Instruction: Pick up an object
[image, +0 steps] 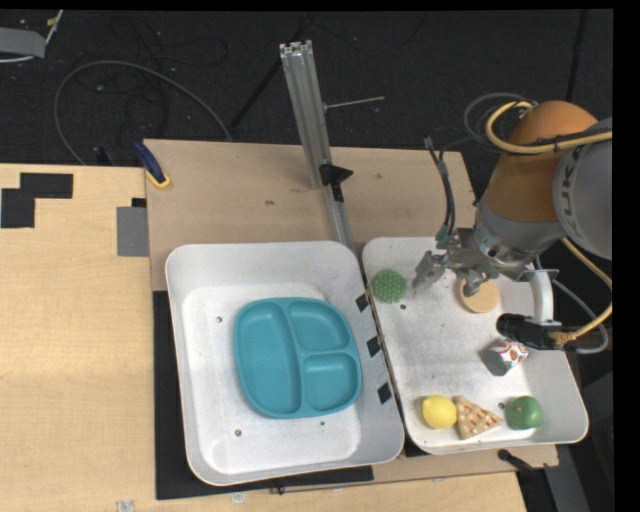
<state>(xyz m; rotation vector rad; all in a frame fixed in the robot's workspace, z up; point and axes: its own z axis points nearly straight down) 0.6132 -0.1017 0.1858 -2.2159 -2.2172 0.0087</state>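
Looking from the near edge outward, you had this before you:

Near row, right bin: a yellow lemon (438, 411), a pizza slice (476, 418) and a green lime (523, 411) lay side by side along the near wall of the right bin (440, 345); the lemon and the slice were touching, the lime just beside the slice.

Left bin: the left bin (200, 300) held a teal divided plate (297, 356), lying flat near its middle, three compartments facing up.

Mid right bin: a small red-and-white object (507, 355) sat near the right wall, its kind too small for you to tell. A black part of the arm (525, 328) hung just above it.

Far right bin: a green bumpy ball (389, 287) rested by the left wall, close to the divider between the bins. A tan round piece (479, 297) lay further right, partly under the wrist.

Gripper: the gripper (432, 267) hung over the far part of the right bin, between the green ball and the tan piece, near the ball but apart from it. You could not tell how it was set; nothing showed in it.

Arm: the grey arm (590, 195) with its orange band (535, 165) reached in from the right.

Far bench: an upright metal post (308, 110) stood behind the bins.
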